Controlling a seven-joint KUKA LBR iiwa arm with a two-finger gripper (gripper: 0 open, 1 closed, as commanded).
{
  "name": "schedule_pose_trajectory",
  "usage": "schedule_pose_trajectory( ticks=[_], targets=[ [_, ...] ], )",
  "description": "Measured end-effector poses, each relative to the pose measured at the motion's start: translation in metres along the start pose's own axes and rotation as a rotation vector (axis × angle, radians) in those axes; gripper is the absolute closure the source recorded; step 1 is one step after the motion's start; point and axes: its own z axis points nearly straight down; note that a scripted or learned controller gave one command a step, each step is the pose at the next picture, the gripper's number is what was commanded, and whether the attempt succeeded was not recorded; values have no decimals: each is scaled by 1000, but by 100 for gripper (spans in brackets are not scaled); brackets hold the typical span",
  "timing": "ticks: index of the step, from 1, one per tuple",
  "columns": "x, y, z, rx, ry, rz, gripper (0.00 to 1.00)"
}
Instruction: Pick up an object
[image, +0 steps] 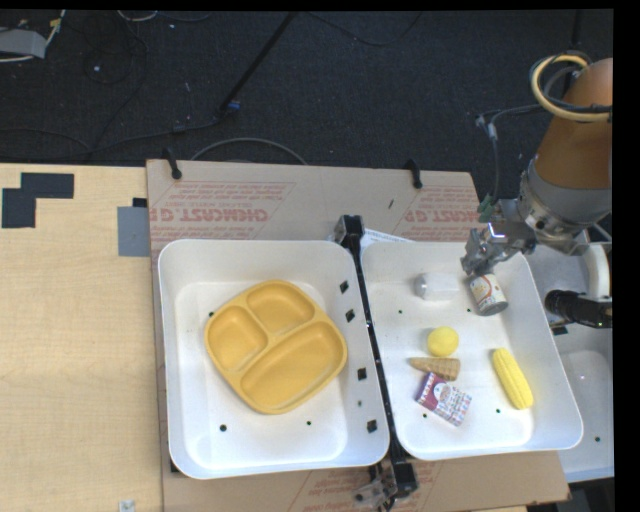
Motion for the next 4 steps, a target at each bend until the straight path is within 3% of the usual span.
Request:
schedule_pose_trajectory(
  ticks=[3, 4],
  targets=[
    [137, -20, 7, 7, 2, -3, 100],
    [190, -23, 30, 10, 2, -3, 100]
  ],
)
